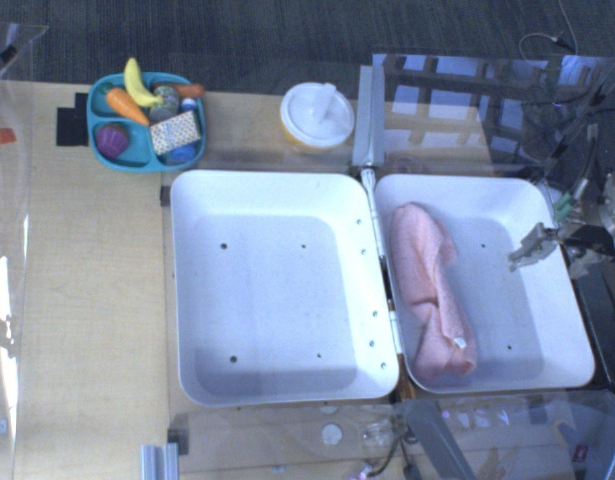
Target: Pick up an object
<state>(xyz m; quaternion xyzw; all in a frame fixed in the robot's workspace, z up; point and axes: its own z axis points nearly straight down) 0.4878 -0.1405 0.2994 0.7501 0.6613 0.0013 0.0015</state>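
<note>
A pink rolled towel [430, 288] lies lengthwise in the left part of the right bin [547, 368], running from near the bin's back to its front. My gripper [528, 249] shows at the bin's right side, its grey fingertips poking in over the rim. It stands well to the right of the towel and apart from it. Nothing is seen between its fingertips.
The left bin [277, 288] sits beside the right one. On the bench at the back left is a blue tray [145, 118] of toy food, with a white lidded cup [318, 115] to its right. A clear panel frame [467, 108] stands behind the right bin.
</note>
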